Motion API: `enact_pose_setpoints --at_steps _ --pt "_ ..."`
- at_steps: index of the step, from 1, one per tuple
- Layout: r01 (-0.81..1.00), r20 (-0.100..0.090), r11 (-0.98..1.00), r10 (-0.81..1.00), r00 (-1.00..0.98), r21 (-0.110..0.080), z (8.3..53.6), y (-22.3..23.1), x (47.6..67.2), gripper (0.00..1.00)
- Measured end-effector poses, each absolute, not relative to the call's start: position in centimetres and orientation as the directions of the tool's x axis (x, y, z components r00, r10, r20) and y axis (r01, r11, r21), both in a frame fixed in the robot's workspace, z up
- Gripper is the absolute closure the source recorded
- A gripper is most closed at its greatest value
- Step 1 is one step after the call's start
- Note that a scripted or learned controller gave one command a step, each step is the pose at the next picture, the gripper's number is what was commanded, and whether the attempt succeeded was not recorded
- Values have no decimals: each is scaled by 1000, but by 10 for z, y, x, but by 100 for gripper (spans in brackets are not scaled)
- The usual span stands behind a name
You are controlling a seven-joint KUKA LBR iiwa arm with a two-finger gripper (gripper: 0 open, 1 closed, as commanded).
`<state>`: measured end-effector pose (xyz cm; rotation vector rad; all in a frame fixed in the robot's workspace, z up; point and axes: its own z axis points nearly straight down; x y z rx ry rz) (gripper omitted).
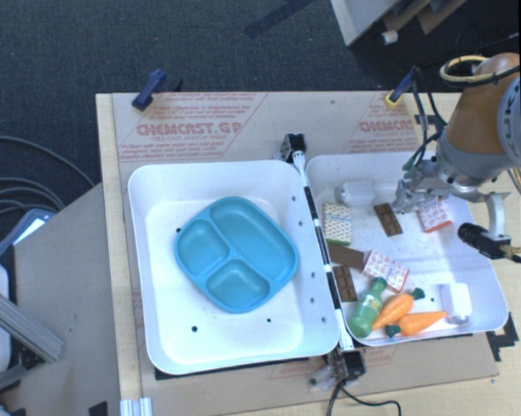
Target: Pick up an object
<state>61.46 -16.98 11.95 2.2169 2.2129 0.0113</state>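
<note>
The gripper (408, 195) hovers at the right bin's (493, 276) upper middle, its grasp impossible to tell, just beside a brown bar (386, 218) and red-white packet (431, 214). Flat items could slip away.

Left white bin (151, 249) holds a sky-blue divided plate (235, 253). Lower right: two orange carrots (408, 315), a green bottle (366, 310), a red-and-white checked packet (386, 267), brown bars (344, 272). The bench (232, 127) is tan with red lettering.
</note>
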Motion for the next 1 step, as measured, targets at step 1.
enact_pose_setpoints --at_steps 1 --pt "1000 -1 -2 1000 2 11 119 -170 614 0"
